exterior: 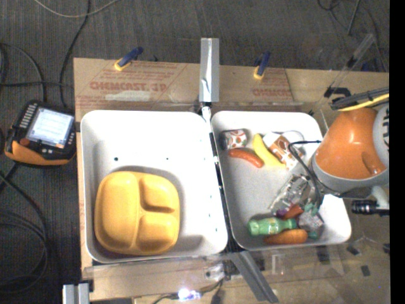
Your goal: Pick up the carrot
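Arm: the big grey arm [351, 154] with its orange band comes in from the right side of the frame and bends down into the right bin [253, 189].
Gripper: the gripper [297, 201] sits low in the lower right part of that bin, just above the toys there. I cannot tell its state from this view.
Carrot: the orange carrot [286, 236] lies flat by the bottom wall of the right bin, just below the gripper.
Green bottle: a green bottle [269, 225] lies beside the carrot, touching it from above.
Other toys: a hot dog [245, 158], a banana [264, 151] and a small can [233, 137] rest near the top of the right bin.
Left bin: a yellow tray [137, 211] with sections sits in the left bin [126, 132].
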You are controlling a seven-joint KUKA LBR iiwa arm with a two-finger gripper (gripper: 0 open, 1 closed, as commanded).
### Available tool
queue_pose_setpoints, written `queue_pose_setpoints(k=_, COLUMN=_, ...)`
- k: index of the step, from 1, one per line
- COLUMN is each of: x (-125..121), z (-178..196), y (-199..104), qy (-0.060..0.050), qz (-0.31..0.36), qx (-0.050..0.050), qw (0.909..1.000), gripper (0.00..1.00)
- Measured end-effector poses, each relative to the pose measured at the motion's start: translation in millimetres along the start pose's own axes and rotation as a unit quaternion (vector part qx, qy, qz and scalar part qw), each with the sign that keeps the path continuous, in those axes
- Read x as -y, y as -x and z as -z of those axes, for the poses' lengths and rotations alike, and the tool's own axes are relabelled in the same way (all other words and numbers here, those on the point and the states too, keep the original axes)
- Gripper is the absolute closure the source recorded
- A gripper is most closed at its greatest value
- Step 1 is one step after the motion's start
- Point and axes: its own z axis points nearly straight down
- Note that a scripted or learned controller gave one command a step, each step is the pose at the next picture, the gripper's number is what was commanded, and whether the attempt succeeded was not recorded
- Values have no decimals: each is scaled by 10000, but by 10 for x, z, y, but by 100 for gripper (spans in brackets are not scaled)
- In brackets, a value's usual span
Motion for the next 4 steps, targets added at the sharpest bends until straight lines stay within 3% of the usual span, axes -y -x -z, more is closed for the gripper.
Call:
queue_pose_setpoints(k=1, x=-622, z=806, y=-515, qy=-112, qz=-1903, qx=-132, qw=9816, gripper=100)
queue_pose_setpoints(k=2, x=-622, z=807, y=-515, qy=-112, qz=-1905, qx=-132, qw=9815, gripper=0)
queue_pose_setpoints(k=3, x=-184, z=-132, y=-226, qy=-61, qz=-624, qx=-101, qw=9980, gripper=0)
queue_pose_setpoints(k=4, x=-59, z=-146, y=456, qy=-75, qz=-2345, qx=-56, qw=9721, gripper=0)
